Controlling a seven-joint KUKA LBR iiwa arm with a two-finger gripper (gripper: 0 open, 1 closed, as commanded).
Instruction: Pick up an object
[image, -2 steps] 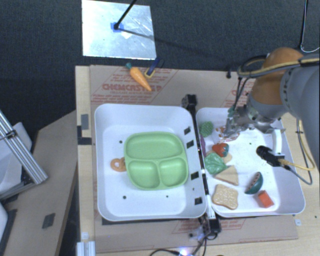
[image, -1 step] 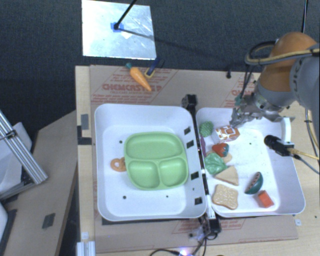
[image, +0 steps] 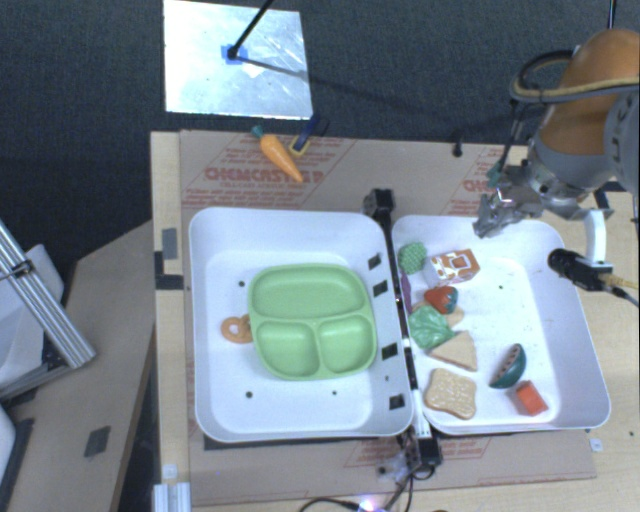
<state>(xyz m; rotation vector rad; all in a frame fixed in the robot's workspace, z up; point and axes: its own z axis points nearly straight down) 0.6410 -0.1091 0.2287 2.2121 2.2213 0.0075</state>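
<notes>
At the near edge of the right bin (image: 575, 340) lie a slice of toast (image: 450, 393), an orange-red block (image: 530, 399) and a watermelon wedge (image: 508, 366) just beside it. A little farther in, a tan triangular sandwich piece (image: 459, 352) touches a leafy green piece (image: 430, 326), with a red strawberry-like piece (image: 441, 298) just beyond. Farther still sit a small orange-and-white carton (image: 455, 265) and a green broccoli-like piece (image: 412, 257) near the divider between the bins.

In the left bin (image: 215, 300), a green divided plate (image: 308, 320) rests at the middle, and a small tan pretzel (image: 237, 329) lies just beside its left rim.

The end effector (image: 494, 215) hangs over the far rim of the right bin, apart from every toy food; whether its tips are spread or pressed together cannot be told, and nothing is seen between them. Beyond the bins, on the worktop (image: 350, 165), lies an orange carrot (image: 280, 157), with a shiny foil sheet (image: 238, 60) farther back.
</notes>
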